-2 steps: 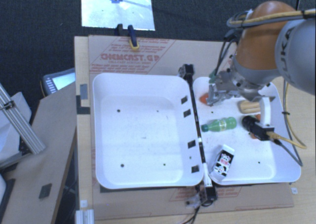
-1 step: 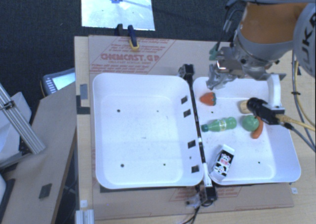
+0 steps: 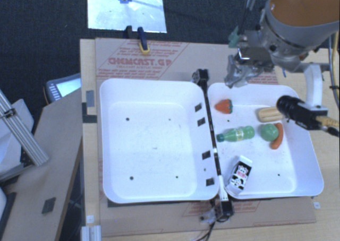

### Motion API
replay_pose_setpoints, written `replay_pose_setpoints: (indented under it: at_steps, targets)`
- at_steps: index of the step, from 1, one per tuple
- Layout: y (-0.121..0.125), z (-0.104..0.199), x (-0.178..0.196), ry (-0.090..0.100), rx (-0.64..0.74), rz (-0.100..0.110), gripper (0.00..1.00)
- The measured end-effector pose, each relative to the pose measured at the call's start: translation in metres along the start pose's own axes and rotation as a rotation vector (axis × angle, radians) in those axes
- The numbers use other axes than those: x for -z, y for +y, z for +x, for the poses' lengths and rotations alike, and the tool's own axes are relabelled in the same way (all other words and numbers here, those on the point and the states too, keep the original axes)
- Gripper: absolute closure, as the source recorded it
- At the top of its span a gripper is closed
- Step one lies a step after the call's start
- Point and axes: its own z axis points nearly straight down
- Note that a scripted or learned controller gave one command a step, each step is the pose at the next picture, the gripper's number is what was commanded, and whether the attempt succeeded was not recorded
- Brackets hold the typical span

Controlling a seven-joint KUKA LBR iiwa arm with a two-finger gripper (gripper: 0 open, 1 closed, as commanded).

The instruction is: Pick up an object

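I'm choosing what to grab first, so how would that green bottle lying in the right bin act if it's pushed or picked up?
The green bottle lies on its side on the right bin's smooth floor, so a nudge would probably roll it. Its rounded, glossy-looking body could slip between fingers unless it is pinched across its width. It looks like a small toy, so likely light and stiff.

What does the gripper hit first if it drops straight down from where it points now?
Probably bare bin floor. The gripper hangs over the far left corner of the right bin, and the nearest item, the orange-red toy, lies a little toward the camera from it. Depth is unclear from this slanted view, so it could clip the bin's far rim instead.
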Motion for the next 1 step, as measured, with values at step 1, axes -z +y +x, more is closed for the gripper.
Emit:
replay_pose_setpoints:
  at_steps: [1]
  targets:
    - [-0.015,0.0729,0.0223,-0.001,0.002,0.012,1.0]
